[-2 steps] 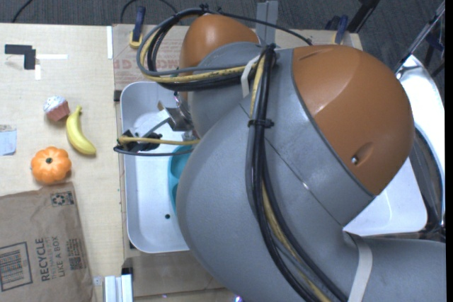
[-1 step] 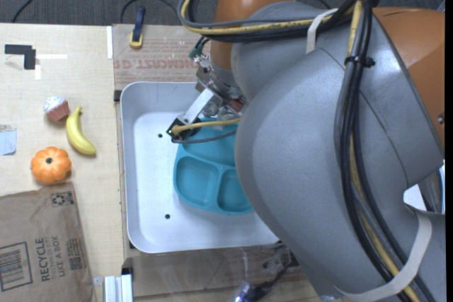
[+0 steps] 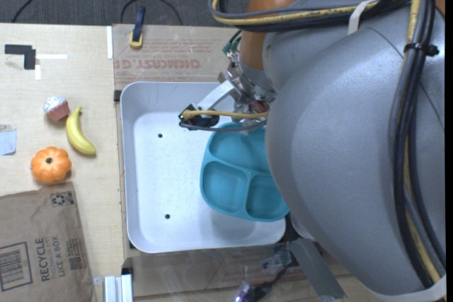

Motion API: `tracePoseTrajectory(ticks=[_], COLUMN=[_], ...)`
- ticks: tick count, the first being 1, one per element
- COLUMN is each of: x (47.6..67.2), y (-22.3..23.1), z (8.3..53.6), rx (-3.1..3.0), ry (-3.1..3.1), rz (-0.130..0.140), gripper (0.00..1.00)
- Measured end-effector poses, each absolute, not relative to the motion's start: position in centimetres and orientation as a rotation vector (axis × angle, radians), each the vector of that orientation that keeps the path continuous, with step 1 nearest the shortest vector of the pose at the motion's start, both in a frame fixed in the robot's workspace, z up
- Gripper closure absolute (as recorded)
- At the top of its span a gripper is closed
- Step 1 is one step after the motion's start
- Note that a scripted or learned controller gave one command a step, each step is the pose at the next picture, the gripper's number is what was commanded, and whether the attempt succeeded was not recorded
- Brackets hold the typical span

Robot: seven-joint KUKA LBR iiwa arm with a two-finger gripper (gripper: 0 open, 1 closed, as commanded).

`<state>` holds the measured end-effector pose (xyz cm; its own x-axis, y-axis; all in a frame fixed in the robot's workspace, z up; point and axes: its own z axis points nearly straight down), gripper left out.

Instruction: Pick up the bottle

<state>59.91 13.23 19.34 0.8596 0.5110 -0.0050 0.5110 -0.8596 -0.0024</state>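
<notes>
Pincer (image 3: 244,104) sits over the far right part of the white bin (image 3: 126,173); open or shut, can't tell, the wrist and the big grey arm (image 3: 354,138) cover it. The bin is shallow, smooth plastic with rounded corners and two small dark dots on its floor, left of the pincer. In it is one blue tray (image 3: 230,184), just on the near side of the pincer: glossy moulded plastic, rounded rim, split into compartments, with nothing in the parts that show. Its right side runs under the arm. Where the bottle lies, can't tell; the arm hides everything to the pincer's right. Well left of the pincer, outside the bin on the pale wooden bench (image 3: 56,74): a yellow curved banana (image 3: 79,132), a small cupcake (image 3: 56,108) beside its top end, and a round ribbed orange pumpkin (image 3: 51,165) nearer the front. Brown cardboard (image 3: 35,244) printed "RECYCLE" lies flat at the front left. Behind the bin is a strip of cardboard with red lettering (image 3: 177,56), with a yellow and blue clamp (image 3: 137,35) on its far edge.
</notes>
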Motion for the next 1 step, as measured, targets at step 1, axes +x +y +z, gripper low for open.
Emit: tracePoseTrajectory(ticks=[1], x=[58.76], y=[12.73], z=[27.31], rx=[-2.833], ry=[-1.362], rz=[0.012], gripper=[1.0])
